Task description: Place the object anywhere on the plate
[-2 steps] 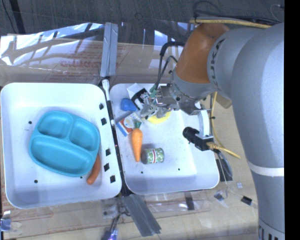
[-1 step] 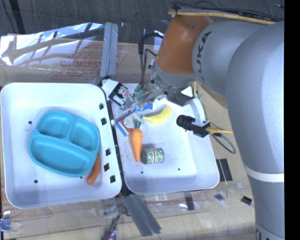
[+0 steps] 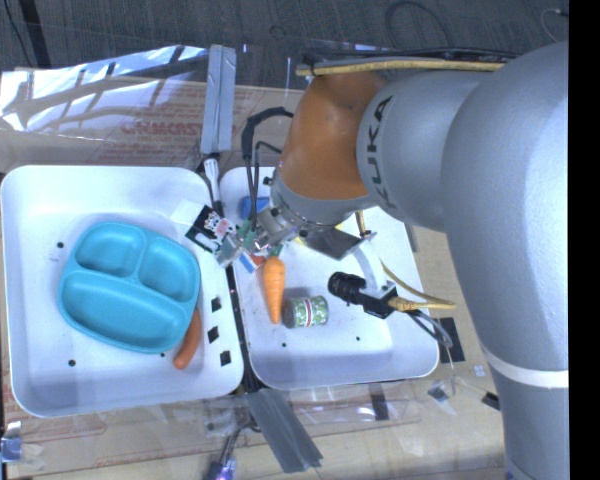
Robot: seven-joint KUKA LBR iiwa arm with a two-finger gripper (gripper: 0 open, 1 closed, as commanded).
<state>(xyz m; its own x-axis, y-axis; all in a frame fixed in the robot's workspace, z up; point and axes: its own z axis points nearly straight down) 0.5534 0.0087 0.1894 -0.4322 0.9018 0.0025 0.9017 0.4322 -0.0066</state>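
I'm seeing the gripper [image 3: 248, 240] hanging low over the inner edge of the right bin [image 3: 400, 363], right above the carrot [image 3: 272, 286]; whether it has hold of anything I cannot tell. The carrot is lying beside a small green jar [image 3: 306, 311]. The blue plate [image 3: 130, 284] is sitting in the left bin [image 3: 30, 268], an orange sausage-shaped piece [image 3: 188, 342] touching its rim.

From my screen I saw the bench [image 3: 110, 108], its brown top covered with a shiny clear sheet [image 3: 70, 83] that was wrinkled at the far left. Two shallow white bins sat directly on it side by side, touching along their inner edges: the left bin [image 3: 25, 368] and the right bin [image 3: 400, 363]. Strips of grey tape [image 3: 218, 98] ran across the bench at the far side and the near side.
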